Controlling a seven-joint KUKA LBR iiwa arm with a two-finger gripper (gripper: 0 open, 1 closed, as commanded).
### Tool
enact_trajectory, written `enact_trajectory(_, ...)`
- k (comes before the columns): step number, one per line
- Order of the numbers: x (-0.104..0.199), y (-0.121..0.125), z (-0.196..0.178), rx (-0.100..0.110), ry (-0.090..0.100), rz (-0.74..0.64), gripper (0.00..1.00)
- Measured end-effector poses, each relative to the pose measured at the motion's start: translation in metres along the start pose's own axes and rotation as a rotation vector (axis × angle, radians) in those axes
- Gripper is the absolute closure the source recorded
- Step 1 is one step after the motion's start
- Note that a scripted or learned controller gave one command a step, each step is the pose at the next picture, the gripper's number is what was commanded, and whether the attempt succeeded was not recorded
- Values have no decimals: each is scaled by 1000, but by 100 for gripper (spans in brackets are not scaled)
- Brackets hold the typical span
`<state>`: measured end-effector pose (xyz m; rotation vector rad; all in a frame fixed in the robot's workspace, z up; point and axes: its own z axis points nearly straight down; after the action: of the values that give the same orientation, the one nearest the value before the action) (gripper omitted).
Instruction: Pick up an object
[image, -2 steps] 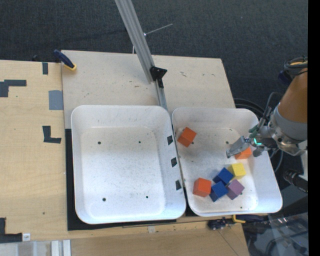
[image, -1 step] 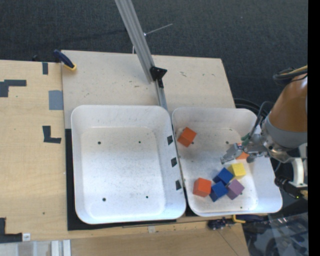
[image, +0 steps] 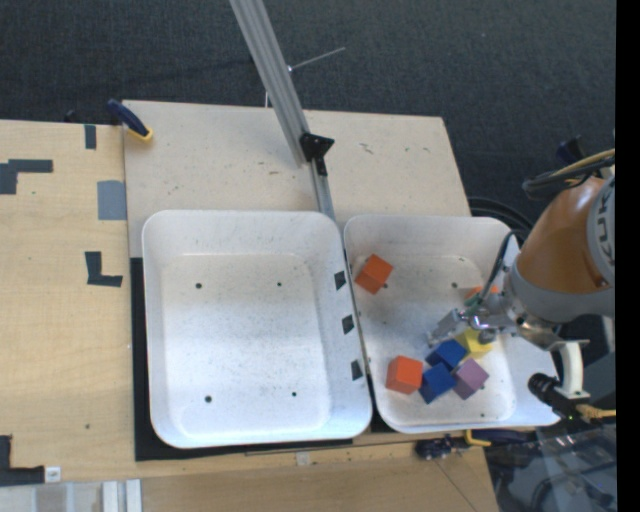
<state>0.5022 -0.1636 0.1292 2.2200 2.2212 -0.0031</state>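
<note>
The right bin holds several small blocks. An orange block lies alone near its upper left. Another orange block sits near the front, beside a dark blue block. A second blue block, a yellow block and a purple block are bunched at the lower right. My gripper is low in the right bin, directly over the blue and yellow blocks. The arm's wrist hangs above the bin's right side.
The left bin stands beside the right one, their rims meeting at the centre. A slanted metal pole crosses the bench behind the bins. A blue and yellow tool lies at the bench's far left corner.
</note>
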Motion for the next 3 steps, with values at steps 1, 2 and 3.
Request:
enact_trajectory(1, -4, 5, 14, -19, -9, 2, 0)
enact_trajectory(2, -4, 6, 5, -23, -11, 2, 100)
enact_trajectory(3, -5, 8, -37, -3, 1, -1, 100)
